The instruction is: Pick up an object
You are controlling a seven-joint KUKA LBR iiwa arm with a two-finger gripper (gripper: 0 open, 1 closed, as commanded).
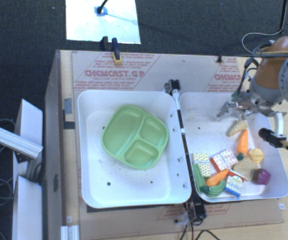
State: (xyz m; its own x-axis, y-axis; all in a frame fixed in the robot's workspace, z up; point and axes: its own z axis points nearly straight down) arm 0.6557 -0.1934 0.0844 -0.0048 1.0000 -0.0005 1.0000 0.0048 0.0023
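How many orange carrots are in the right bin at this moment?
2. One carrot stands nearly upright in the picture near the bin's right side, just below the gripper. The other carrot lies slanted in the pile at the bin's front. More could be buried there.

Two white bins on the bench, arm over the right one.
The gripper (pixel 235 109) hangs spread just above a pale corn cob (pixel 237 127); toy foods crowd the right bin (pixel 204 114), a green divided plate (pixel 135 136) lies in the left bin (pixel 96 184).

A divided tray (pixel 135 136) lies in the left bin (pixel 91 109) — toy food (pixel 229 166) in the right bin (pixel 204 104).
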